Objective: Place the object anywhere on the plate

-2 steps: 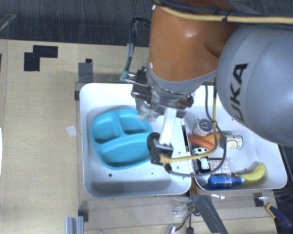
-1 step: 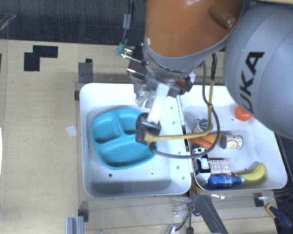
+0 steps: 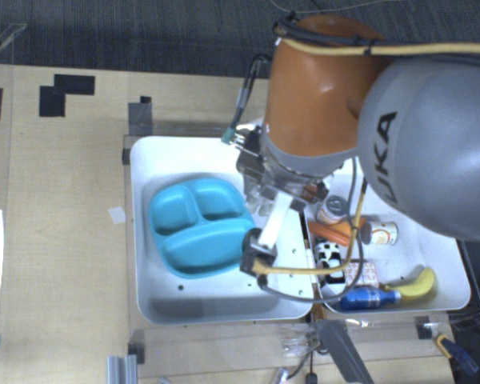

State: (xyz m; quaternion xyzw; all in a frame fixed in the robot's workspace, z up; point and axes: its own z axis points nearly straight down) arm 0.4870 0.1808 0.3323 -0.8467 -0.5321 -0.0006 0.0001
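Plate [image 3: 198, 224]: blue, divided into three compartments. It lay flat in the left bin [image 3: 144, 238], towards that bin's left side, with bare white floor on its near side.

Gripper [image 3: 262, 192]: it hung below the orange band of the arm [image 3: 320, 86], over the plate's far right edge and close to the wall between the two bins. The wrist hid most of it. You could not tell whether it stood apart or together.

Object: you could not make out anything carried in the gripper. Loose candidates sat in the right bin [image 3: 458, 290], all to the right of the gripper and apart from it:
- a banana [image 3: 414, 285] at the near right
- a blue bottle [image 3: 366, 298] just left of the banana
- an orange item [image 3: 334, 232]
- a small can [image 3: 382, 234]

Hazards, as judged:
1. A release this close to the plate's right rim could have put the thing on the bin floor instead of in a compartment.
2. A descent here could have pressed the rim and tipped or shoved the plate.
3. With nothing confirmed in the grip, you risked a placing move that carried no object at all.
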